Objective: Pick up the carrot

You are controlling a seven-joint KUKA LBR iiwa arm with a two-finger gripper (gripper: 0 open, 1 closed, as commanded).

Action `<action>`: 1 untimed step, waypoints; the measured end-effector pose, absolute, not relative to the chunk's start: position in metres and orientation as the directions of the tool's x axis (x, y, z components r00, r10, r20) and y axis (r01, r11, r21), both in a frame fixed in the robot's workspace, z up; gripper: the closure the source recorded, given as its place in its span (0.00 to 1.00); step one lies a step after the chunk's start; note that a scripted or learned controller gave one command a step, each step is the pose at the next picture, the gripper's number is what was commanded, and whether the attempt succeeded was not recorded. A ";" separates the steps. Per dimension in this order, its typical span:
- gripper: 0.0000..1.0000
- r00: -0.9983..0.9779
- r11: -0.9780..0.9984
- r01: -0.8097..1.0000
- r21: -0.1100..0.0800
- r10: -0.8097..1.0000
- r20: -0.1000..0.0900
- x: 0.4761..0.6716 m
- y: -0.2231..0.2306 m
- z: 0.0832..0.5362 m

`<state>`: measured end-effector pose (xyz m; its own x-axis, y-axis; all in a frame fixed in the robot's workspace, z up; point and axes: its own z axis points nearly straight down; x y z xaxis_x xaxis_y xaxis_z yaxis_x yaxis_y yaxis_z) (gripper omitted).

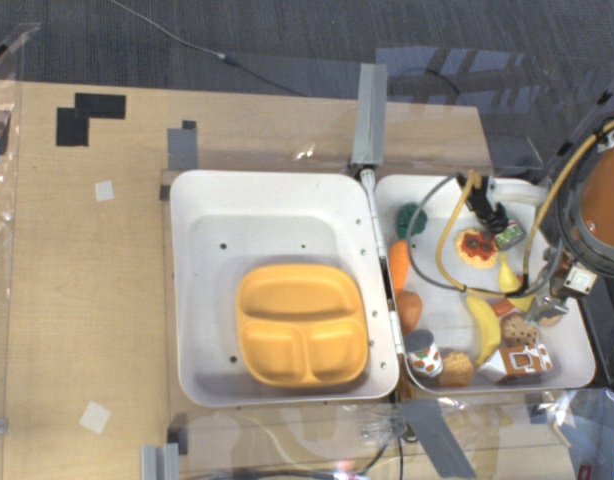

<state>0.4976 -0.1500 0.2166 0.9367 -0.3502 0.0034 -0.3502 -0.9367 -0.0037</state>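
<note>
Right bin [577, 368]: carrot [398, 264] lies vs. left wall, gripper [547, 306] near right edge, jaw state indeterminate; wall may block finger entry, causing a miss.

bench [87, 298]: pale wood, matt
left bin [202, 208]: white plastic, smooth
tray [301, 323]: yellow plastic, glossy
carrot [398, 267]: orange, smooth

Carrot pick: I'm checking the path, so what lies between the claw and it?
In the camera view, the banana and a yellow cable lie between claw and carrot.
</note>
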 end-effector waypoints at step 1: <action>1.00 0.979 -0.979 -0.203 0.000 -0.203 0.016 0.541 -0.208 0.355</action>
